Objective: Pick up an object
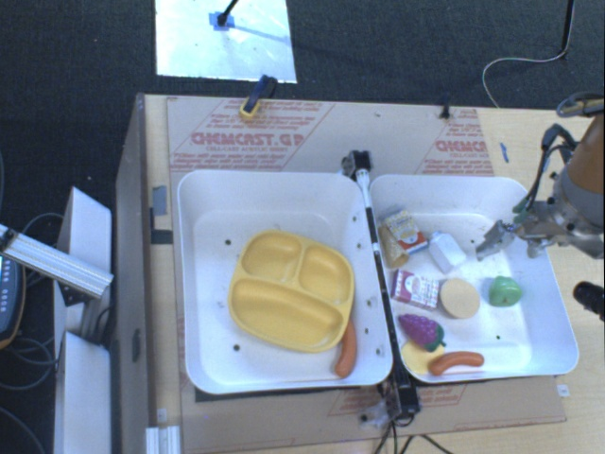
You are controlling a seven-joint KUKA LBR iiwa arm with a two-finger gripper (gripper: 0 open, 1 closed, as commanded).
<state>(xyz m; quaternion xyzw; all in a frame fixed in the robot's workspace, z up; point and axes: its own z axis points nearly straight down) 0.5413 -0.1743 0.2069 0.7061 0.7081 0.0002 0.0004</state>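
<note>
**Gripper over right bin, nothing seen in it**

Camera view: the arm (584, 183) comes in from the right edge, with the gripper (499, 237) hanging over the right bin (558, 334) near its far right part. Can't tell how the gripper is set; nothing visible held in it.

Right bin contents, relative to the gripper:
- white cup (446, 252), just left of it, lying on its side
- green apple (505, 291), just below it, small, round, bright green
- tan round disc (460, 299), below and left, beside the apple
- red and white packet (416, 289), left of the disc, print too small to read
- yellow and orange snack box (404, 233), further left against the divider, print unreadable
- purple grapes (422, 329), below the packet, green stem end
- yellow piece (413, 357) under the grapes, partly hidden
- hot dog sausage (457, 361), near the front wall, orange-red, lying flat

Left bin (203, 253), well left of the gripper:
- yellow divided tray (293, 289), three compartments, tilted
- second sausage (347, 350), touching the tray's front right corner

Both bins sit on a brown board (284, 130). Red print repeats "CHEMCAST GP" on it; smaller lines unreadable.

A yellow and black clamp (256, 97) is at the board's far edge, well up and left of the gripper.
</note>
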